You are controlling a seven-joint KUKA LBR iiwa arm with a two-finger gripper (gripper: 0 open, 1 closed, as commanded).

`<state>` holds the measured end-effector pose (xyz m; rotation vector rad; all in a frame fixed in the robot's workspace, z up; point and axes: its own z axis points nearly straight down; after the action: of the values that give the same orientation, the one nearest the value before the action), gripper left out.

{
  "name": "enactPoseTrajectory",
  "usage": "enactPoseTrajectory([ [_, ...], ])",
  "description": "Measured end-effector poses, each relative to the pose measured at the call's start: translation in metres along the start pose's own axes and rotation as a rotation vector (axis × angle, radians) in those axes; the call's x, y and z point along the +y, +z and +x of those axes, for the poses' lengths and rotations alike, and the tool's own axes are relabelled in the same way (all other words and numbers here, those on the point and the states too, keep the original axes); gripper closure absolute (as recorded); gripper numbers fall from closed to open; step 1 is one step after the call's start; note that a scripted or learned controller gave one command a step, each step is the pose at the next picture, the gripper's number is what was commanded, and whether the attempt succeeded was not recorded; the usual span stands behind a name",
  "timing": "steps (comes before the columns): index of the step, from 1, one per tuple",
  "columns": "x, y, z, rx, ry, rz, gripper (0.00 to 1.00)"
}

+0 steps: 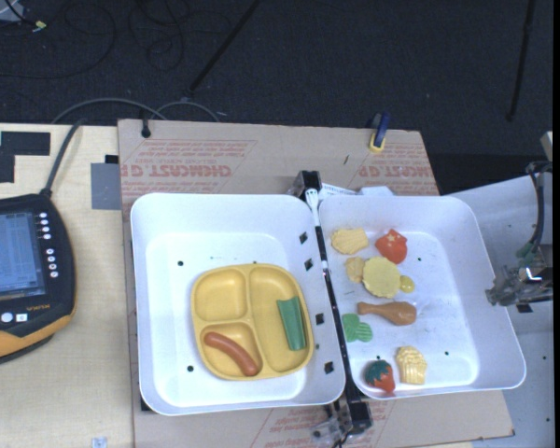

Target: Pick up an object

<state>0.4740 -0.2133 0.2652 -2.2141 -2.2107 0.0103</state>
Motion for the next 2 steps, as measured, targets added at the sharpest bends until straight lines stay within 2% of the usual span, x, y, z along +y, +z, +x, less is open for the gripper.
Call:
enactPoseTrajectory([
  [1,0.002,0.088,0.002,0.001,-0.003,-0.003,1.00],
  [2,0.018,-0.024,0.052,-0.005,-0.009,-0.023,1.00],
])
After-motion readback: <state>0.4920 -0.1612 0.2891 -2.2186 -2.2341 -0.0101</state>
